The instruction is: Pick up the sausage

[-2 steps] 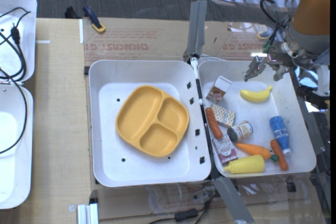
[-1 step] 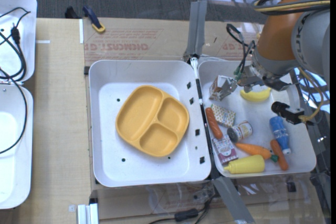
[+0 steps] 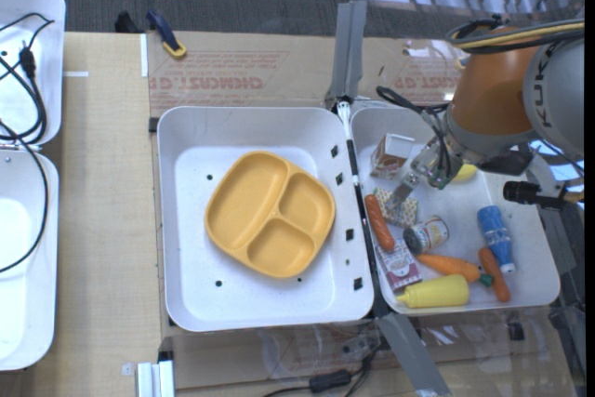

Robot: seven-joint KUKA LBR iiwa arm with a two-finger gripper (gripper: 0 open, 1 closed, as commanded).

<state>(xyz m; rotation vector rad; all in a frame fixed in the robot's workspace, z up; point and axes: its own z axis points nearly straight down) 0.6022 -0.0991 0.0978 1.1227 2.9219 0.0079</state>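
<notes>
Sausage [image 3: 378,221] lies in right bin [image 3: 535,288], along its left wall, beside card packet [image 3: 400,266]. Pincer [image 3: 406,191] hovers just right of sausage's upper end, above crumpled wrapper [image 3: 406,210], not touching sausage. Fingers slightly apart, nothing between them. Yellow divided plate [image 3: 270,214] in left bin [image 3: 181,228].

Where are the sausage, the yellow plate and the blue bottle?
sausage [image 3: 379,222]: camera view, middle of its length.
yellow plate [image 3: 270,215]: camera view, the ridge where its three compartments meet.
blue bottle [image 3: 494,235]: camera view, middle of its body.
</notes>
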